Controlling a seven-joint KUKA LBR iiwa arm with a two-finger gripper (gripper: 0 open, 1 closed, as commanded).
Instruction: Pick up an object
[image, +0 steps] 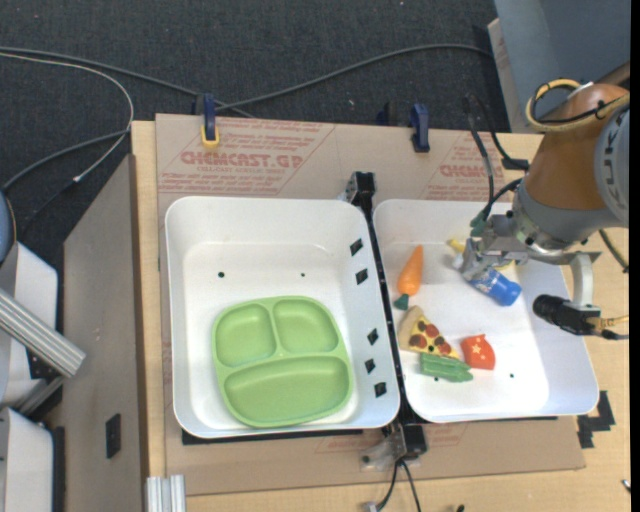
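Observation:
My gripper (485, 262) reaches down into the right bin (560, 385), near its back middle. A blue cylinder-shaped toy (501, 289) lies right at the gripper's tip, partly under it. A small pale yellow piece (457, 244) peeks out just left of the gripper. Further left, an orange carrot (411, 270) lies near the bin's left wall. Toward the front sit a pizza slice (427, 335), a red toy (479, 352) and a flat green toy (445, 368).
The left bin (190, 250) holds a green divided plate (283, 358) in its front half. A black divider with clips (374, 300) runs between the two bins. Bare white floor shows in the right bin's front right corner.

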